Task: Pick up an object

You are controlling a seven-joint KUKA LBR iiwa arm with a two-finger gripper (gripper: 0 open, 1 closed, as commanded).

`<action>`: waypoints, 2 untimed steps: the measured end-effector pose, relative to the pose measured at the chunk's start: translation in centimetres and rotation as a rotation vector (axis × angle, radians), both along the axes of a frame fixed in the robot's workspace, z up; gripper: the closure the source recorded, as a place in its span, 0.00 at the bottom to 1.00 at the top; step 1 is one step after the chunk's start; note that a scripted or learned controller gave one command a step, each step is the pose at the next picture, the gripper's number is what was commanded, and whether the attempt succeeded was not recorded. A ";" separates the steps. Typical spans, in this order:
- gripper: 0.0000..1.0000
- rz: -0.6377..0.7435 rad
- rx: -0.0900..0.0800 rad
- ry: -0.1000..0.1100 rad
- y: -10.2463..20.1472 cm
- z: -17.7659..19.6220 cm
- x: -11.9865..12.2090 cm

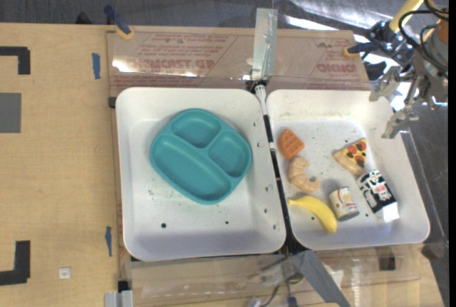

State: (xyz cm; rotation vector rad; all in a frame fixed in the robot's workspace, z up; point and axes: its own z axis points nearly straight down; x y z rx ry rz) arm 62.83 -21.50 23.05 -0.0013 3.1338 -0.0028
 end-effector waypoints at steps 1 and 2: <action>0.00 -0.159 -0.001 -0.002 0.6 -12.9 3.7; 1.00 -0.155 -0.002 -0.012 0.8 -11.7 3.9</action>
